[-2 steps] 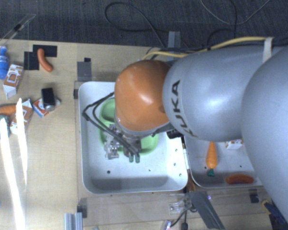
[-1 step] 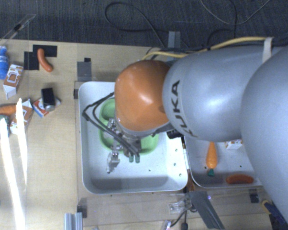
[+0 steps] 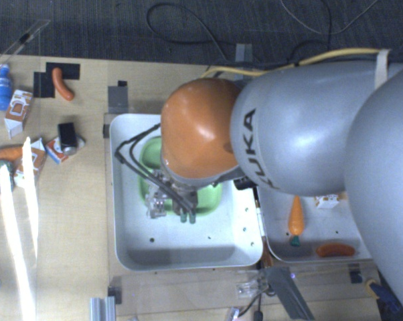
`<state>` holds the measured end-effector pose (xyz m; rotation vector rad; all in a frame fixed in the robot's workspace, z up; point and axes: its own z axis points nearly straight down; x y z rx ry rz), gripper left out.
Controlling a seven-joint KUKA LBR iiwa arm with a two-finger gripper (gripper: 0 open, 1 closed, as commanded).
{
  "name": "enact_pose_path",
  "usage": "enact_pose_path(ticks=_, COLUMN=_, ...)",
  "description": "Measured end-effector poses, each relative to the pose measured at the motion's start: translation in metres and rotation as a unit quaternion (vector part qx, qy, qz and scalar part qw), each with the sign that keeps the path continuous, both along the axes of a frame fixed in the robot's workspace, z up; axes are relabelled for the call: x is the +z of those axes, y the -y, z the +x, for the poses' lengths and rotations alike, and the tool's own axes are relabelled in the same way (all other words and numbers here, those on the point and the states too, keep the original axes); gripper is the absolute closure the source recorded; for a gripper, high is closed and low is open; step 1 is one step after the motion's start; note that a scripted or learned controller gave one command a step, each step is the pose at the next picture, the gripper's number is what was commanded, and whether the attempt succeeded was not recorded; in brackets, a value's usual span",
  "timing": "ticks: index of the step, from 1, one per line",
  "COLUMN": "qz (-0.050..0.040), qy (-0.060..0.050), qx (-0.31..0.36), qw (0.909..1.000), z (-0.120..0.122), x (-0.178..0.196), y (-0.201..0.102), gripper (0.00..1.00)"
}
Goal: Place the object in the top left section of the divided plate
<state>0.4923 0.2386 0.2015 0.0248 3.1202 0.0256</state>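
Green divided plate (image 3: 211, 198) in left bin (image 3: 188, 253), jaws (image 3: 169, 206) over it, grip state unclear, carrot (image 3: 295, 217) in right bin (image 3: 288, 253)

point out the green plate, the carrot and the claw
green plate (image 3: 150, 154), camera view, on its left rim
carrot (image 3: 295, 217), camera view, on its orange body in the right bin
claw (image 3: 175, 209), camera view, between its tips over the plate

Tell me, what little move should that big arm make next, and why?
Probably lift a little. The gripper hangs low over the green divided plate in the left bin, and the arm hides most of the plate; rising would show whether anything lies in its top left section.
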Motion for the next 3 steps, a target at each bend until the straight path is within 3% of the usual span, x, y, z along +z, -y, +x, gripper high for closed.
enact_pose_path(ticks=1, qz=-0.0088, qy=-0.005, qx=0.251, qw=0.9679, z=-0.005, x=-0.034, y=0.002, gripper=1.0)
enact_pose_path(ticks=2, qz=-0.0065, qy=-0.001, qx=0.248, qw=0.9686, z=-0.003, x=-0.022, y=0.0, gripper=1.0)
enact_pose_path(ticks=3, qz=-0.0064, qy=-0.001, qx=0.248, qw=0.9686, z=-0.003, x=-0.022, y=0.0, gripper=0.0)
